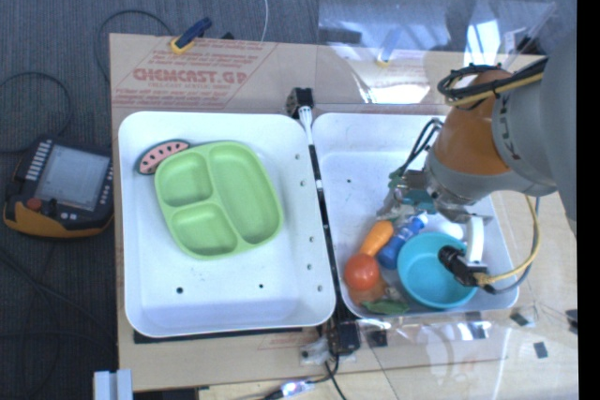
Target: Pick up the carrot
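The carrot (378, 237) lies in the right bin (361, 140), between a red tomato (362, 274) and a blue bowl (432, 271). The pincer (410, 204) hovers just above its upper end; I cannot tell its state. A green divided plate (217, 198) sits in the left bin (150, 295).
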